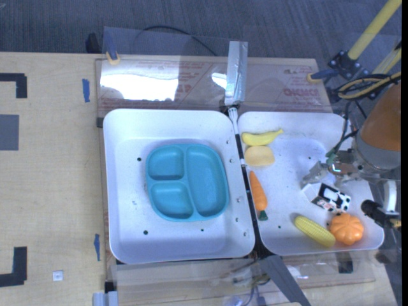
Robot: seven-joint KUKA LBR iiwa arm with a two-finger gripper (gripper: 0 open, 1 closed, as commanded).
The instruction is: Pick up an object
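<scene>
Wooden bench (51, 190), two white bins (127, 234)

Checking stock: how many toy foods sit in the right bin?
5: banana and lemon at the back left, carrot along the left wall, corn and pumpkin at the front. The arm may hide more.

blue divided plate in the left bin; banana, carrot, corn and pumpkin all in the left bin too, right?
Not quite. The camera view shows the blue three-compartment plastic plate in the left white bin, but the yellow toy banana, orange toy carrot, yellow toy corn cob and orange toy pumpkin lie in the right white bin.
</scene>
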